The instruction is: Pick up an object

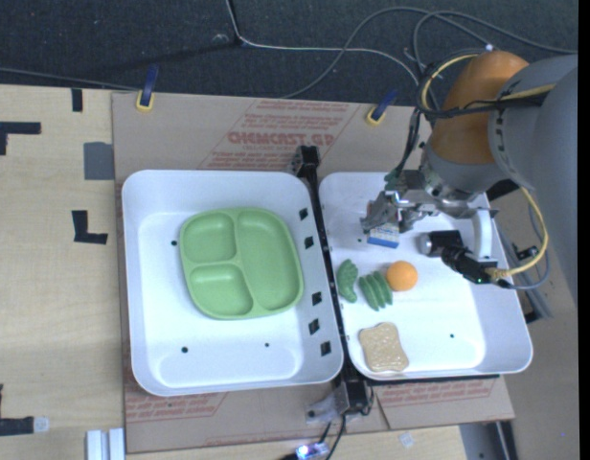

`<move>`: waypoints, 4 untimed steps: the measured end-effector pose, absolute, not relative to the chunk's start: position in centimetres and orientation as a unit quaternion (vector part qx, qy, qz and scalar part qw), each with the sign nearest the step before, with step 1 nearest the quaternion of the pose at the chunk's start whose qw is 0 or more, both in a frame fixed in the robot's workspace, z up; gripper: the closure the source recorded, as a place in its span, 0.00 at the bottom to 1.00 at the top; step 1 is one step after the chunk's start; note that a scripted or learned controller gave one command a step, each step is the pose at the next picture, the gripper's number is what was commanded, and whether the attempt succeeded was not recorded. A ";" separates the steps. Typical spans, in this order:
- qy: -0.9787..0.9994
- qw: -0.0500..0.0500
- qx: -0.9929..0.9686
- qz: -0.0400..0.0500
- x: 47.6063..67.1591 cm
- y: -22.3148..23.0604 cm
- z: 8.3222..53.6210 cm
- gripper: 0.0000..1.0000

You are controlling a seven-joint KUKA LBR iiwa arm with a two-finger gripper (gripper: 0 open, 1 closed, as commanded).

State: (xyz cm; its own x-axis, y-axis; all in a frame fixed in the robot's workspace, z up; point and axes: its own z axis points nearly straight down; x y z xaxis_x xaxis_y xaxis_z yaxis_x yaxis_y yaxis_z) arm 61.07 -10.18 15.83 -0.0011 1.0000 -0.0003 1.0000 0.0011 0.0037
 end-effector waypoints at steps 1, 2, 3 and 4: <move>0.708 0.002 0.707 0.001 62.2 -10.4 21.1 1.00; 0.707 0.002 0.707 0.001 62.3 -10.4 26.4 1.00; 0.708 -0.001 0.706 -0.001 59.6 -5.9 25.3 1.00; 0.709 -0.001 0.705 -0.001 58.8 -1.3 24.9 1.00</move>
State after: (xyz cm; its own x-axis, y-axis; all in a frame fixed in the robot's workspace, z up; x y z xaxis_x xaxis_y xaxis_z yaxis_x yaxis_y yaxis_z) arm 58.84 -1.32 24.91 -0.0050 1.0000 0.0004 1.0000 0.0050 -0.0028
